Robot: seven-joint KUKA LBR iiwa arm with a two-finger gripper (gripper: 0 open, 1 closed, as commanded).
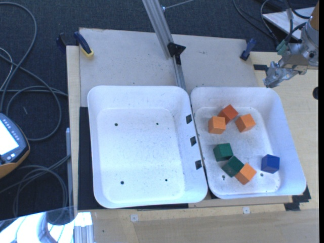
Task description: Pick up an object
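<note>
Dark carpet with loose black cables lies all around the pale wooden surface (126, 59). Two white bins sit side by side on it. The left bin (101, 105) has lots of bare floor. The right bin (283, 115) holds small blocks. Three orange blocks (217, 124) bunch near the top. Two green blocks (223, 151) touch in the middle, with another orange one (246, 173) just beside them. One blue block (270, 163) sits alone near the right wall. The gripper (276, 77) hangs above the right bin's top right corner, away from every block. Whether it is spread or pressed together is too blurry to tell.
</note>
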